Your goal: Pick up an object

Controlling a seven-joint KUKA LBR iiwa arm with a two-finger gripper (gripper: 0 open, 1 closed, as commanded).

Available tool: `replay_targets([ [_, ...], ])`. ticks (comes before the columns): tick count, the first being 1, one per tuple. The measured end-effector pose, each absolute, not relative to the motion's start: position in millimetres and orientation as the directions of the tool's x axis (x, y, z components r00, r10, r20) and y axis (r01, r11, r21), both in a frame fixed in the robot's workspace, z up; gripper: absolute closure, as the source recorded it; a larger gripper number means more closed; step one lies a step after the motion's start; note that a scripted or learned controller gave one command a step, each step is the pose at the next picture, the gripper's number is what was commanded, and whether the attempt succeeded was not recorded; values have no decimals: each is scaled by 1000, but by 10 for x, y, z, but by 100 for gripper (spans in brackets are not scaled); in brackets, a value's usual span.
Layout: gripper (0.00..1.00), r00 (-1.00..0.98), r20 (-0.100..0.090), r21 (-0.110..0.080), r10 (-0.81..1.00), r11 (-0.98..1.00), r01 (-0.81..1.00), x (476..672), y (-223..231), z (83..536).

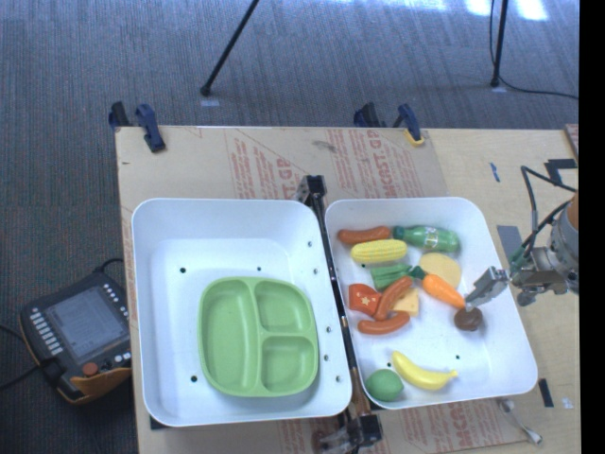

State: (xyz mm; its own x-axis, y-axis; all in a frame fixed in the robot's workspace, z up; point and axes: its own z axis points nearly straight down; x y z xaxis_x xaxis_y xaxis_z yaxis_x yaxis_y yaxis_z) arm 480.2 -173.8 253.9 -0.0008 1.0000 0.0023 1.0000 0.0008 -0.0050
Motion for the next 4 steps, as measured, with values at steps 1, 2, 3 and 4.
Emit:
replay_targets([
  [1, 0, 309, 1, -7, 951, -309, 951, 5374, -1418, 1574],
  [2, 0, -43, 6, 1, 999, 43, 999, 5488, -1595, 893],
  [3, 0, -161, 3, -4, 987, 161, 987, 5764, -1487, 859],
  [4, 100, -159, 0, 4, 987, 159, 987, 5799, -1495, 984],
])
